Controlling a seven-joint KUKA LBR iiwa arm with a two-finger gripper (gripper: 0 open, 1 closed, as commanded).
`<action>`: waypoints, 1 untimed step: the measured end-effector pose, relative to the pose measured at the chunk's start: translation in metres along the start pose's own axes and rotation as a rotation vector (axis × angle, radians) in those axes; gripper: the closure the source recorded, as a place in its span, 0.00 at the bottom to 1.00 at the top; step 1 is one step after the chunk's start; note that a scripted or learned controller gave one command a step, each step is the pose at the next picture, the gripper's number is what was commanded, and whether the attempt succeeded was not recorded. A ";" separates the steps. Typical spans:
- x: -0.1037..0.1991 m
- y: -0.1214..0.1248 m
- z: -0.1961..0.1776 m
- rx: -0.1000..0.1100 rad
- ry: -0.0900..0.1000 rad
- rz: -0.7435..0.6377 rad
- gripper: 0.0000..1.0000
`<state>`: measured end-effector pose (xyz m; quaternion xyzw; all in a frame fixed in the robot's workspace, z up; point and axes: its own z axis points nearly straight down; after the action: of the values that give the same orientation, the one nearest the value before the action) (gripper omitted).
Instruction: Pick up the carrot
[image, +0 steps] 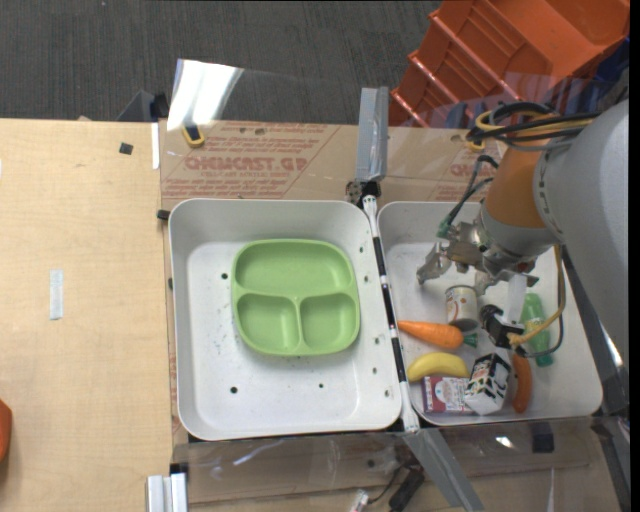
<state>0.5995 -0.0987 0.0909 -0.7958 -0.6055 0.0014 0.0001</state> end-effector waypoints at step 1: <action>-0.003 -0.030 0.000 0.001 0.001 0.031 0.00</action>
<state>0.5695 -0.0934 0.0910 -0.8052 -0.5930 0.0014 0.0006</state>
